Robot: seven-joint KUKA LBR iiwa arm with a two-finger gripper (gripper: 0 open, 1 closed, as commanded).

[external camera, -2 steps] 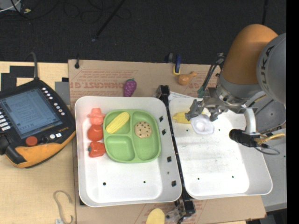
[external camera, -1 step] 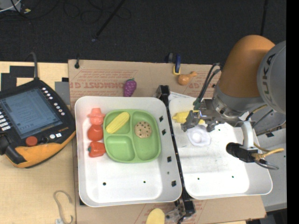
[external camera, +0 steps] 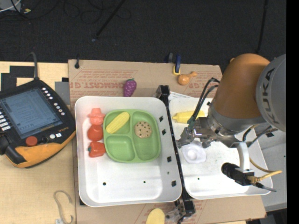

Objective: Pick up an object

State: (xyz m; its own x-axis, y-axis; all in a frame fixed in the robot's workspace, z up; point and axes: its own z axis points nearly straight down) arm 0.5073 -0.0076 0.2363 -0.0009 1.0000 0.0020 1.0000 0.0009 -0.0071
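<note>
The arm (external camera: 243, 94) reaches in from the right and hangs over the right bin (external camera: 261, 192). Its gripper (external camera: 192, 136) sits low near that bin's left wall, directly above a small white object (external camera: 194, 154) lying on the bin floor. Whether the gripper is open or closed cannot be told; nothing is seen held in it. A yellow banana-like piece (external camera: 181, 117) lies at the far left corner of the same bin, partly under the arm.

The left bin (external camera: 121, 190) holds a green divided plate (external camera: 133, 136) in its far half. On the plate, a yellow corn cob (external camera: 117, 121) lies in the far left compartment and a round cookie (external camera: 143, 129) in the far right compartment. Three red and pink pieces (external camera: 95, 133) stand in a row just left of the plate, along the bin's left wall.

On the cardboard beyond the bins lie a purple grape bunch (external camera: 130, 87) and a small orange gourd-like piece (external camera: 186, 78). A yellow item (external camera: 155, 216) lies at the counter's near edge. A teach pendant (external camera: 32, 118) rests on the counter's left side.
</note>
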